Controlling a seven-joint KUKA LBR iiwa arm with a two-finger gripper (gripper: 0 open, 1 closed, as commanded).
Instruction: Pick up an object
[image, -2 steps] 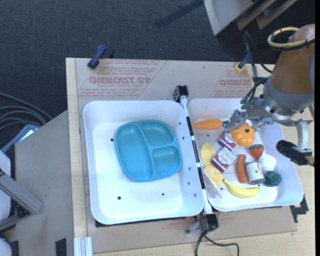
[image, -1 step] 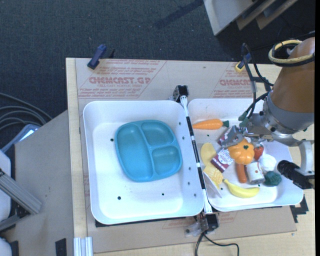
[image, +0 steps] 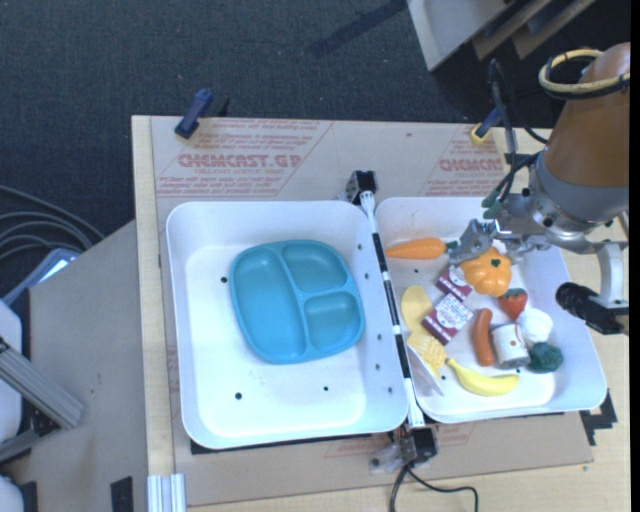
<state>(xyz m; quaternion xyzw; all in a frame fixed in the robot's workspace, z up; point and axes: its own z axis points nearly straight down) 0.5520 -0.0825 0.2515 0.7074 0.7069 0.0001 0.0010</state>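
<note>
Two white bins (image: 290, 425) on cardboard-topped table (image: 160, 300), dark carpet (image: 90, 70) behind; hand (image: 478, 240) low, grip unclear.

Single fixed cam above bench (image: 250, 150), angled down, mid-range, both bins (image: 200, 400) in frame.
</note>
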